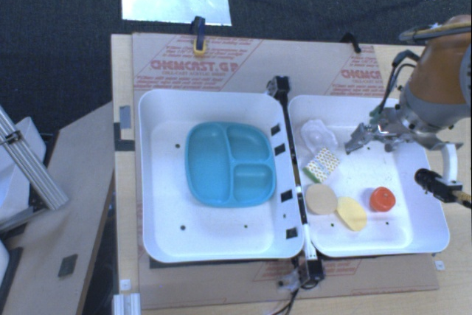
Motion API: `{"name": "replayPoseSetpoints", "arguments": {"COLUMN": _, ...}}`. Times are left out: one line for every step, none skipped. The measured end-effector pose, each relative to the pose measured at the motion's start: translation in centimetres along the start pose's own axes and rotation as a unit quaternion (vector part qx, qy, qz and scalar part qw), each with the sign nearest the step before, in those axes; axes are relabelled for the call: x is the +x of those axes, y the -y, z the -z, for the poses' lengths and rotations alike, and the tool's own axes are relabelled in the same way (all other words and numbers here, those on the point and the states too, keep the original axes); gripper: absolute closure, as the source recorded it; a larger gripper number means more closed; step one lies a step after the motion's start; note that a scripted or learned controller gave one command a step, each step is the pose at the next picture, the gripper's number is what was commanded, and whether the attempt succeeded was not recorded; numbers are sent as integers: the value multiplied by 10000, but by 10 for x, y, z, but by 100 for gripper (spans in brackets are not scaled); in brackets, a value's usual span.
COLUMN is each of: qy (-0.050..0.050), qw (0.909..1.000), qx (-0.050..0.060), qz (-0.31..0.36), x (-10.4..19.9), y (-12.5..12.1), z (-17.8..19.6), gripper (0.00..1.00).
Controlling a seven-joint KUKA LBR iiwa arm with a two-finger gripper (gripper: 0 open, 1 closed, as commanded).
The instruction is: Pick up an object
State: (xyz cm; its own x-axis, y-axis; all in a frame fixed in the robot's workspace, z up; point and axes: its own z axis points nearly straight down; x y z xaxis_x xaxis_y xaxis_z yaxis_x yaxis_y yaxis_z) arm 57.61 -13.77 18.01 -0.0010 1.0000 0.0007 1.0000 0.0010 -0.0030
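Dark carpet all round, and on it my desk [125,181] under a printed cardboard sheet, two white bins side by side. Far bin [158,158], well off to my claw's far side, holds the blue divided tray [228,163]. Near bin [424,232] is the one I'm hovering over. My claw [363,136] hangs above its upper part, nothing visibly between the tips; spread or pinched, I cannot tell. Just beside it lies a clear crumpled plastic piece [318,134], flimsy I'd guess. Below: checkered sponge block [322,164], tan disc [321,199], yellow lump [352,214], orange cap [382,198]. I fancy the sponge: light, soft, grippy, squeeze across its short sides.
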Motion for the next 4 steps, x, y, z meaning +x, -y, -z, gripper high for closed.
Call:
{"name": "replayPoseSetpoints", "arguments": {"qy": 0, "qw": 10000, "qx": 1, "qz": 0, "x": 3, "y": 10, "z": -56, "gripper": 0}}
{"name": "replayPoseSetpoints", "arguments": {"qy": -11, "qw": 10000, "qx": -30, "qz": -1, "x": 3, "y": 7, "z": -92, "gripper": 0}}
{"name": "replayPoseSetpoints", "arguments": {"qy": -2, "qw": 10000, "qx": -68, "qz": 3, "x": 3, "y": 5, "z": -79, "gripper": 100}}
{"name": "replayPoseSetpoints", "arguments": {"qy": 13, "qw": 10000, "qx": -52, "qz": 14, "x": 0, "y": 3, "z": -15, "gripper": 100}}
